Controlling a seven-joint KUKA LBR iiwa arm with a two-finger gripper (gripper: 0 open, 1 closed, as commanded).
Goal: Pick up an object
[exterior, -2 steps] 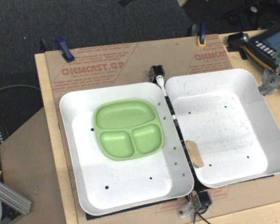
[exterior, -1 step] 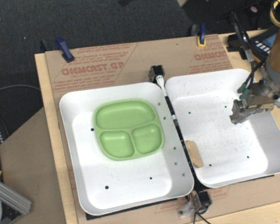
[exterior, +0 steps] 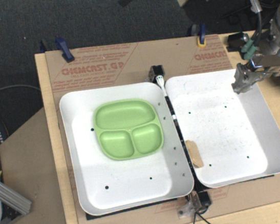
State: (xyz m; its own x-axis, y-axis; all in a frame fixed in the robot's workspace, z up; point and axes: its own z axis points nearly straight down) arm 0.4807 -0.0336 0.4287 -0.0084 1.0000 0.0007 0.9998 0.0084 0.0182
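A green divided plate point(exterior: 128, 128) lay in the left bin point(exterior: 89, 188), toward its far side. The gripper point(exterior: 241, 80) hung over the far right edge of the right bin point(exterior: 236, 136), well apart from the plate; whether it was open or closed could not be told.

Divided plate point(exterior: 128, 128) in left bin point(exterior: 88, 183), right bin point(exterior: 267, 132) beside it (rims touching)
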